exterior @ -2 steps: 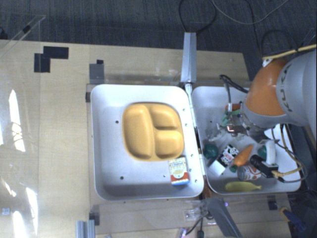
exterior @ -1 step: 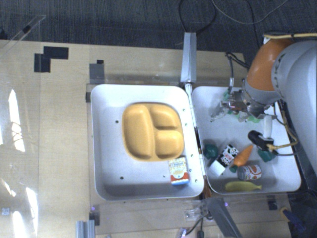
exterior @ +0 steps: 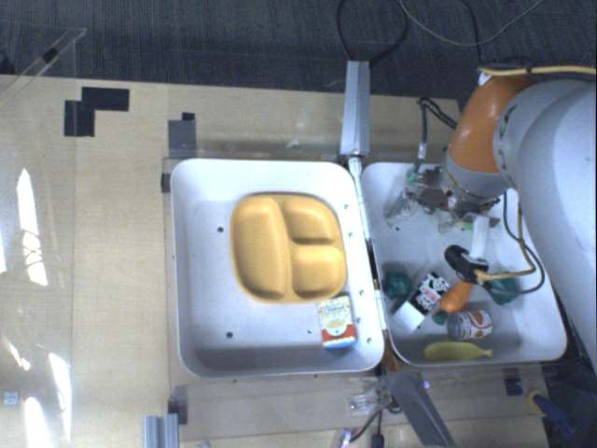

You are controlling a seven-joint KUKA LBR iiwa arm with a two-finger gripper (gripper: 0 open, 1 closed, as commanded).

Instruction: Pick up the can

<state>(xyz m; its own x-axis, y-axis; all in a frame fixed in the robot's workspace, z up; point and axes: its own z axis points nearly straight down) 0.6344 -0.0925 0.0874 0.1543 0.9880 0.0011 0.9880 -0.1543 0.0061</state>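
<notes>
We find the can (exterior: 469, 324) lying in the right bin (exterior: 550, 339), near its front. The claw (exterior: 438, 197) hangs at the bin's back, well apart from it (finger spread we cannot tell). A banana (exterior: 457, 351) and carrot (exterior: 456, 296) crowd the can; the left bin (exterior: 196, 343) bears a yellow tray (exterior: 284, 246) and small carton (exterior: 337, 322).

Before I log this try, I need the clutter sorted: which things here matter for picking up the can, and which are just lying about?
For the job:
small silver can with red label
two-finger gripper
right white bin

Lying about:
yellow divided tray
small red-and-blue carton
yellow banana
orange carrot
left white bin
</notes>
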